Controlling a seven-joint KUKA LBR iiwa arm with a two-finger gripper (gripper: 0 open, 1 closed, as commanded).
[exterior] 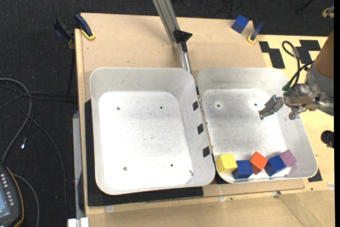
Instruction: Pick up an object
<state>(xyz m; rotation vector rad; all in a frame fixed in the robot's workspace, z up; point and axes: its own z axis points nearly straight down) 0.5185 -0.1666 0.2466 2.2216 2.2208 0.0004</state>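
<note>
Above the right bin (234, 82), near its right wall, the arm's gripper (275, 106) hangs over bare white floor, with nothing between its fingers; whether those fingers are spread or closed cannot be told from this slanted look down.

No object has been picked up yet. By the look of it, the task is at its start or between tries: the gripper is well apart from every block and would have to travel toward the bin's near edge, come down, and close on one before anything could be lifted.

All five blocks lie bunched along the near wall of the right bin. A yellow block (227, 162) sits at the left end of the row, just beside a blue block (243, 168). An orange block (258, 161) comes next, tilted and touching its neighbours, then a second blue block (275, 164), and a purple block (287, 157) at the near right corner. They are packed closely, so a clean two-finger grip on any one of them looks awkward; the yellow block, with open floor on its left side, seems the easiest target.

The left bin (101, 93) holds no blocks. One more small blue block (240, 23) rests on the bench (133, 40) itself, near its far right corner, outside both bins.
</note>
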